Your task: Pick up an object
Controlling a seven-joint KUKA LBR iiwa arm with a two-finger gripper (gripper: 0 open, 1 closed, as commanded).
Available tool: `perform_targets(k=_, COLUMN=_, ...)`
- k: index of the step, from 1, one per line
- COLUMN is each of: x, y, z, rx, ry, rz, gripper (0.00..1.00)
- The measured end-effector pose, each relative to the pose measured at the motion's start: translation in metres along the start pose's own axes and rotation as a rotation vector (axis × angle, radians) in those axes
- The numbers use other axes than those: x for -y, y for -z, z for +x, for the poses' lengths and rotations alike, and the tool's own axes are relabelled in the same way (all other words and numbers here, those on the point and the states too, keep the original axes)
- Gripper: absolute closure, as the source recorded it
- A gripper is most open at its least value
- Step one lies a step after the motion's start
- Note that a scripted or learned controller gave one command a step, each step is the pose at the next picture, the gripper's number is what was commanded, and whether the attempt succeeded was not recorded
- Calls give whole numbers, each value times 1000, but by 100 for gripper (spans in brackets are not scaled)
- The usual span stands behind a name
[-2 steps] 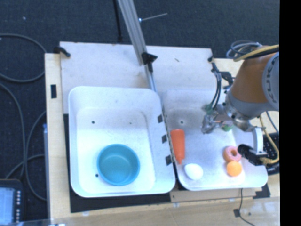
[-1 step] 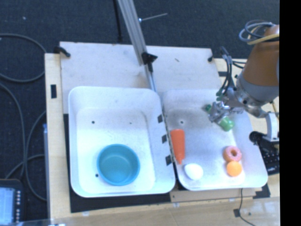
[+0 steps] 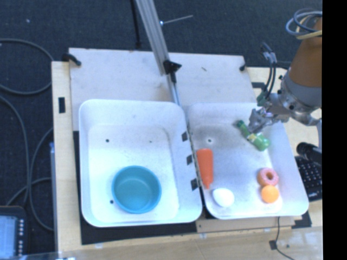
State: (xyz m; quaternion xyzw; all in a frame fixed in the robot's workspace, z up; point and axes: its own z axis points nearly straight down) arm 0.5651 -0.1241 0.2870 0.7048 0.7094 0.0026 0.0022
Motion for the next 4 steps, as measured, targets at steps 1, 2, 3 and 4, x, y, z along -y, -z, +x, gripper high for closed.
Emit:
perform_targets(k=1, x=-3, y=-6, z=48, rx=-1, ry=1, rz=8, gripper=100)
perform_targets(k=2, x=6, y=-24, z=99, rx=-1, ry=2, rz=9, gripper=100)
perform_targets(k=3, x=15, y=-19, z=154, rx=-3, ry=4, rz=11, gripper=100)
perform_targets(k=4, x=18, y=-30, z=197, rx=-1, ry=2, rz=13, gripper=100)
